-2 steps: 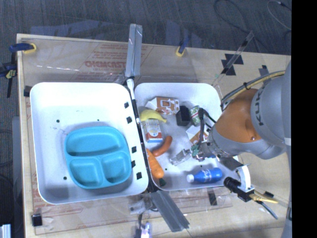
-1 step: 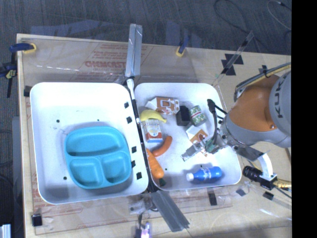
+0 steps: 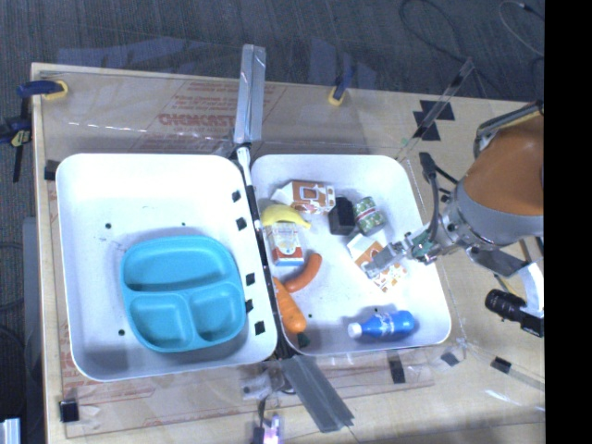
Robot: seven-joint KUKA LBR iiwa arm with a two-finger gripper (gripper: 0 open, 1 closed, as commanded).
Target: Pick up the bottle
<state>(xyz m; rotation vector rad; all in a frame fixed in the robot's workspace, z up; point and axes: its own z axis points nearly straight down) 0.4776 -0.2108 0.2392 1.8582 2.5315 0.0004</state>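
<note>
We see the blue bottle [image 3: 382, 325] lying on its side at the near edge of the right bin [image 3: 421, 197], likely light, rigid and slick, best pinched across its rounded middle, while the claw [image 3: 418, 246] hovers farther back, its opening impossible to tell.

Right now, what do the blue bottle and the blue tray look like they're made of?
The blue bottle, lying on its side in the right bin, looks like plastic: solid bright blue with a white cap end and a faint sheen. The blue tray in the left bin also looks like plastic, moulded in one piece with three rounded compartments and a smooth, matte surface. Neither can be confirmed from looks alone.
</note>
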